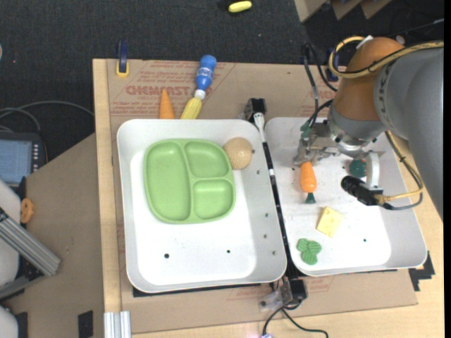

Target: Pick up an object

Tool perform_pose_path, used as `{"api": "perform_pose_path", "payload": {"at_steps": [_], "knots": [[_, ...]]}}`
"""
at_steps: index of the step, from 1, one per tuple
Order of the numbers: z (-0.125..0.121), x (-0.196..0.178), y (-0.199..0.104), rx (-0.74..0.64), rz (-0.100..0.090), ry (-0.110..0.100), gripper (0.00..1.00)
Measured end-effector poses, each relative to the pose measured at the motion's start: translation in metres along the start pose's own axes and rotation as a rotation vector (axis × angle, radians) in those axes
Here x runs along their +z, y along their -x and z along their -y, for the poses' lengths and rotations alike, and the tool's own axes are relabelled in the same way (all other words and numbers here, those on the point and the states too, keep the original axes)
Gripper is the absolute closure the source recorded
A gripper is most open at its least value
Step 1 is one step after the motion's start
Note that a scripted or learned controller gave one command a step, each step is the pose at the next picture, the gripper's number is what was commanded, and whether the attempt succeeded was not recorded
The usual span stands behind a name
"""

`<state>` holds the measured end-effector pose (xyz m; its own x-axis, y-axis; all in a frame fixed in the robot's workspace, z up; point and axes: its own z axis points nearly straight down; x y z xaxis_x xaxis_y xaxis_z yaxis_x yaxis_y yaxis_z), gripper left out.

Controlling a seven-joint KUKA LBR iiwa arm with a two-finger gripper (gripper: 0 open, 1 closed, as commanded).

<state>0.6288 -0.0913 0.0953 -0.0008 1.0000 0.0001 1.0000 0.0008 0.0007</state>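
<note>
My gripper [307, 155] hangs over the far left part of the right bin [402, 252], reaching in from the right. Directly in front of its tip lies an orange carrot [308, 177] with a small green stem, its top touching or nearly touching the gripper. A yellow cheese wedge [328, 222] lies nearer the front, and a green leafy piece [308, 251] sits by the front left corner. A small teal thing [358, 166] shows partly under the wrist. In the left bin [183, 263] rest a green divided plate [189, 180] and a tan ball [238, 152].
Behind the left bin, on the cardboard, lie a blue and white bottle [204, 74], a yellow piece [192, 108], an orange cone [165, 105] and a small black device [255, 107]. The raised rims of the two bins meet in the middle.
</note>
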Motion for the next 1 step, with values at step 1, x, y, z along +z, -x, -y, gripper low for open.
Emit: {"api": "perform_pose_path", "payload": {"at_steps": [1], "knots": [[0.0339,-0.0957,-0.0593,-0.005,-0.001,0.008,1.0]]}}
